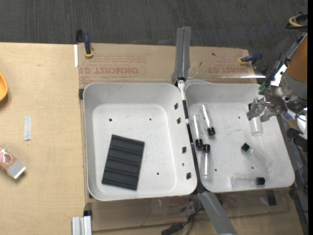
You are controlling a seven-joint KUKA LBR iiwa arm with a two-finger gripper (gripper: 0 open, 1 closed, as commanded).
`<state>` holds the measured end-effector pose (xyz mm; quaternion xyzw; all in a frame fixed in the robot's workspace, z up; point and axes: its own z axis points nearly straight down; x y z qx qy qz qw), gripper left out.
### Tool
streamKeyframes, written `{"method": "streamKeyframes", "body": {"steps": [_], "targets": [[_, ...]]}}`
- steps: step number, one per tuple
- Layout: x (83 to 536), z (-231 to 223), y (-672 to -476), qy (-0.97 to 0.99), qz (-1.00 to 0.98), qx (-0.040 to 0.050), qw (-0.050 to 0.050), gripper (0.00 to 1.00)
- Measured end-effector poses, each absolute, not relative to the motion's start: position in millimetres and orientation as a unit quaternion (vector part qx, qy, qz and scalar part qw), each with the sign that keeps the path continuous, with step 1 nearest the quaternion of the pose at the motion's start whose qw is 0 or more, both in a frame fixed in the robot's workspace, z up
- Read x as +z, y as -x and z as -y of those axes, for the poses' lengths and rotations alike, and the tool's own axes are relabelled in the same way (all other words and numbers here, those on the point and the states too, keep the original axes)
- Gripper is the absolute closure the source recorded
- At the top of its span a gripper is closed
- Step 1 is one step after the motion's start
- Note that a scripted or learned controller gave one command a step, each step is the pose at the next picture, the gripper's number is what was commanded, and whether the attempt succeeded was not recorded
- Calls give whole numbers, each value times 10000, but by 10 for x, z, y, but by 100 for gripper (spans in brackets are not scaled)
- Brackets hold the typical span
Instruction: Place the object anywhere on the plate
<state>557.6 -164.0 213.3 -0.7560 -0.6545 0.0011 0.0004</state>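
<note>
Where bin wall (pixel 288 151) crowds: gripper (pixel 257 112), vial (pixel 256 126).

Clear plastic vial (pixel 256 126) and ribbed black rectangular plate (pixel 123 161)
Vial upright near right bin's right edge; plate flat at left bin's front-left.

Arm (pixel 297 77) is pretty standard: grey body with an orange band near the wrist, then a metallic silver gripper (pixel 258 112) with some green and purple bits showing.
</note>
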Motion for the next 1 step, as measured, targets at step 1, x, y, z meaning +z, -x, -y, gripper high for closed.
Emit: {"method": "streamKeyframes", "body": {"steps": [1], "targets": [[3114, 1210, -5258, 7981, 6025, 16, 0, 100]]}}
